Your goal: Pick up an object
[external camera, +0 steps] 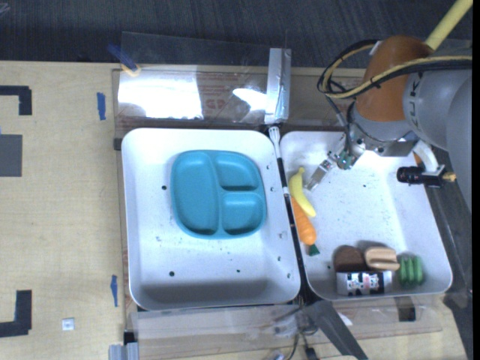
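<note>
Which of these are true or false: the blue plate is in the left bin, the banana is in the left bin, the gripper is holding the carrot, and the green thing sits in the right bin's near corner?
1. The blue plate lies in the left bin. True.
2. The banana is in the left bin. False: it lies in the right bin, along its left wall.
3. The gripper holds the carrot. False: the carrot lies on the bin floor, apart from the gripper.
4. The green thing sits in the right bin's near right corner. True.

Grey arm [446, 115] with orange band [390, 81], looping black-and-yellow cables [352, 66], small metallic hand [334, 163].
</note>
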Robot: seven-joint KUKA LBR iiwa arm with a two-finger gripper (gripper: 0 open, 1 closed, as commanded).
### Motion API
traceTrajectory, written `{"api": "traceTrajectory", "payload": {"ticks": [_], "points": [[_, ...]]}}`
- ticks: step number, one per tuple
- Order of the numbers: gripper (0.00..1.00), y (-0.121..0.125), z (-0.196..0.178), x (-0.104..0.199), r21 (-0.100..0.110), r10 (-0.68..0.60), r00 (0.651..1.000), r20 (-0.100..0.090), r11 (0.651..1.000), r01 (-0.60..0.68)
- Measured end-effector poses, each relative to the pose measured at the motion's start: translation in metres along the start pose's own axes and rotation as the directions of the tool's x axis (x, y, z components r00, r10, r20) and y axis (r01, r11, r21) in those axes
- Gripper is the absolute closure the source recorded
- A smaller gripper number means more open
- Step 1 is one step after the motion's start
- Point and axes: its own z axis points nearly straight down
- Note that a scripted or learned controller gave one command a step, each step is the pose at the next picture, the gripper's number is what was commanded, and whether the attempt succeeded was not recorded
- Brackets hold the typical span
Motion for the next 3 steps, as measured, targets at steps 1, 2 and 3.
{"api": "traceTrajectory", "payload": {"ticks": [1,2,3], "points": [[0.00,-0.004,-0.040,0.006,-0.024,0.093,0.995,0.019,0.995,-0.093],[0.00,-0.003,0.000,-0.001,-0.008,0.073,0.997,0.007,0.997,-0.073],[0.00,-0.004,-0.051,0.010,-0.028,0.214,0.977,0.018,0.977,-0.213]]}}
